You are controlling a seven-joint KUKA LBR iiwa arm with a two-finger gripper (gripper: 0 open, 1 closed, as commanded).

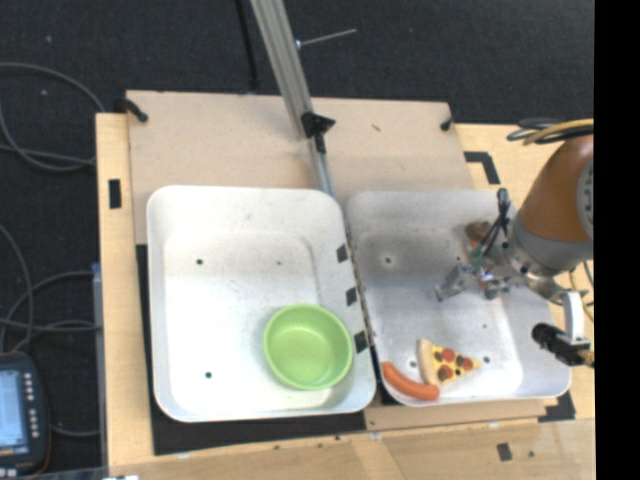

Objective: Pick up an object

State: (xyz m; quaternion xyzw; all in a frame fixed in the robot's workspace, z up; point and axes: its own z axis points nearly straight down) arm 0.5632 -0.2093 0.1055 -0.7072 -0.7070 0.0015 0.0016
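1. My gripper (468, 273) hangs over the right bin (400, 230), at about 3 o'clock in the camera view; I cannot tell its state.
2. A toy pizza slice (443, 361) lies at the bin's 6 o'clock, apart from me.
3. An orange hot dog (409, 382) lies just at the slice's 8 o'clock.
4. A green bowl (308, 345) sits in the left bin (215, 243), toward its 5 o'clock corner.
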